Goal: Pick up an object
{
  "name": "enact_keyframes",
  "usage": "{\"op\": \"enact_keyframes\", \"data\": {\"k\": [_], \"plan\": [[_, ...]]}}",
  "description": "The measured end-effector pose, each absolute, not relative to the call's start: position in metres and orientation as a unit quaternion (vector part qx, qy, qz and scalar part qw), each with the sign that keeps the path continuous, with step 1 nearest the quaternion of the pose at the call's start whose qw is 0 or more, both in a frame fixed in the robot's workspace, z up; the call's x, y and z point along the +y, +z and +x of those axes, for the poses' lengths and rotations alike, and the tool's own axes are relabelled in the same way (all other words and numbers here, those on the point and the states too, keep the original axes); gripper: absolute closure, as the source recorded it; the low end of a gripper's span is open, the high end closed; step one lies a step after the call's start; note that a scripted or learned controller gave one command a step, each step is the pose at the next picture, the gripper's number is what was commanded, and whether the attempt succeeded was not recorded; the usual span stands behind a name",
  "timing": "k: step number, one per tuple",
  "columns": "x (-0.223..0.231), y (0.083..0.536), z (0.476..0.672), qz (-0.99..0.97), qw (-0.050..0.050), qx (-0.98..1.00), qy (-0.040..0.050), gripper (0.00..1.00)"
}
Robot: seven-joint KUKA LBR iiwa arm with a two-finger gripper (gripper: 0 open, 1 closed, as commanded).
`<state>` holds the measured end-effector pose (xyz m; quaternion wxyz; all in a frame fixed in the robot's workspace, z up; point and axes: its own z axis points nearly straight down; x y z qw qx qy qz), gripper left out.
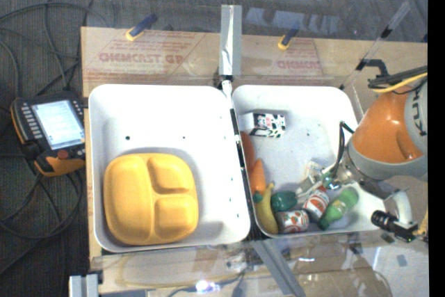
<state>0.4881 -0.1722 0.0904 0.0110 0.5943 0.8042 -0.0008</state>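
Orange banding marked the arm that was seen reaching into the right bin from the right. The gripper was lowered over a cluster of toys at the bin's near edge: a green bottle, a red-and-white can, a banana and a carrot. Whether anything was grasped could not be told. A yellow divided plate was seen in the left bin.

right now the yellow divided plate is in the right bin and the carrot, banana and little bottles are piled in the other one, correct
Not quite. The camera view shows the yellow divided plate in the left bin, not the right one. The carrot, banana and little bottles are piled in the right bin, where the arm reaches in.
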Motion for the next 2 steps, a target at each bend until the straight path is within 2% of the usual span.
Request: {"op": "enact_keyframes", "data": {"k": [1,2], "plan": [[-0.169,0.098,0.49,0.593,0.009,0.805,0.002,1.0],[-0.166,0.186,0.572,0.62,0.0,0.785,-0.0022,1.0]]}}
